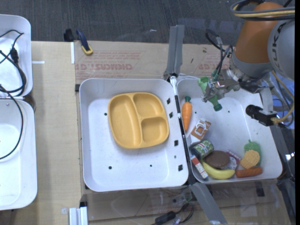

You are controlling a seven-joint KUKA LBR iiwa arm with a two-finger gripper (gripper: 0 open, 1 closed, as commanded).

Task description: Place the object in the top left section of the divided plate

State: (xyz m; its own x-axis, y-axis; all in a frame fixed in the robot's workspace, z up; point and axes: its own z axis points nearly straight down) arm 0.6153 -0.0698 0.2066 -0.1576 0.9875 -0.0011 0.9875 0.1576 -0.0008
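The yellow divided plate (125,121) lies in the left white bin (93,163), with one long section on its left and two smaller ones on its right. My gripper (212,93) is over the upper left part of the right bin (262,135). It is shut on a green toy (204,83), whose ends stick out above and below the fingers. I cannot tell whether the toy is lifted off the bin floor. The plate is about a plate's width to the left of the gripper, beyond the wall between the bins.
The right bin holds an orange carrot (186,114), a small carton (200,129), a green can (202,148), a banana (218,172), a brown round toy (217,159), a yellow pineapple-like toy (251,156) and a red sausage (248,172). A black fitting (258,113) sits on the arm's right side.
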